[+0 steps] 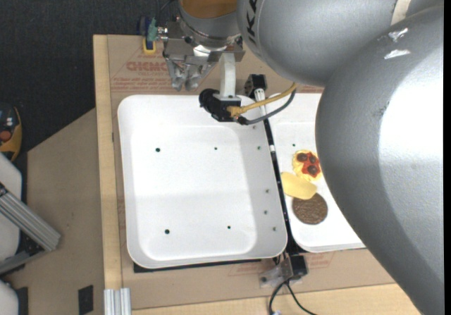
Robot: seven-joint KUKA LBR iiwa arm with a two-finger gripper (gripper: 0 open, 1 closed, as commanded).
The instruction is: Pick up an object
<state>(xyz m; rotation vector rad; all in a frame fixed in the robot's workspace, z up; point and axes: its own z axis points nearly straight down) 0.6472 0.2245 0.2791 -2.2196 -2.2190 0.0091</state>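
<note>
Camera view
Objects: small pile of food-like pieces (305, 187) in right bin (331, 239), beside the divider from left bin (190, 187); long axis runs top to bottom.
Surface: tan bench (113, 95), dark floor around.
Arm: grey, reaching from right.
Gripper (184, 79): above left bin's far rim; spread unreadable.
</note>
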